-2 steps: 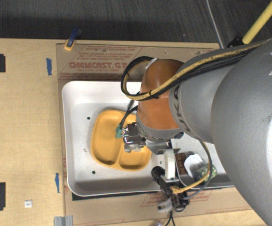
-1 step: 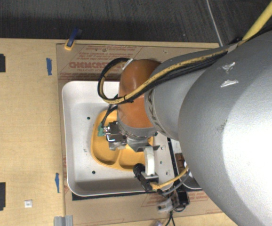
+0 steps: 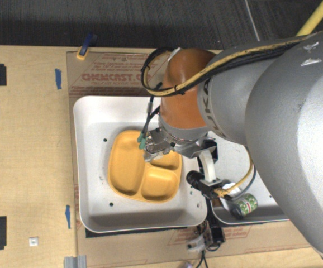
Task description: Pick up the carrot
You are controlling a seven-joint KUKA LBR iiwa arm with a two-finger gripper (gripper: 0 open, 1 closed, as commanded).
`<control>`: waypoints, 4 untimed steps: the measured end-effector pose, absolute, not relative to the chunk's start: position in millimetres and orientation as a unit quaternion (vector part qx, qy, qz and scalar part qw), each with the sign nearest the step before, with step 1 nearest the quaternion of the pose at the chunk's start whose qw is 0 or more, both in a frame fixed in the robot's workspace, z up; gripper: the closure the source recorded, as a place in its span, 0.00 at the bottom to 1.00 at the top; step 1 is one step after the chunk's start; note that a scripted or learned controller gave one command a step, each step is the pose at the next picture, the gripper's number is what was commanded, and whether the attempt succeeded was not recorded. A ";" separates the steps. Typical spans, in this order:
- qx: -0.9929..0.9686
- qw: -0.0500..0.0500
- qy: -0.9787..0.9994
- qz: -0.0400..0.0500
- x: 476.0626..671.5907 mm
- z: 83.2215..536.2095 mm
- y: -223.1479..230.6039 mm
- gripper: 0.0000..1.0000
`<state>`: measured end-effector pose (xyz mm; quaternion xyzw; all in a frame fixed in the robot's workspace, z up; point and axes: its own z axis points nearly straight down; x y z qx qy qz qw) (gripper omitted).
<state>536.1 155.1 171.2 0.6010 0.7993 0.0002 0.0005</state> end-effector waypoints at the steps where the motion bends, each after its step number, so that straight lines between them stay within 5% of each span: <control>1: 0.618 0.001 0.787 0.000 570.1 253.1 133.4 1.00; 2: 0.690 0.001 0.724 0.001 624.8 187.5 122.1 1.00; 3: 0.668 0.002 0.744 0.000 650.8 185.1 14.6 1.00; 4: 0.640 0.002 0.768 0.000 667.2 250.2 -75.1 1.00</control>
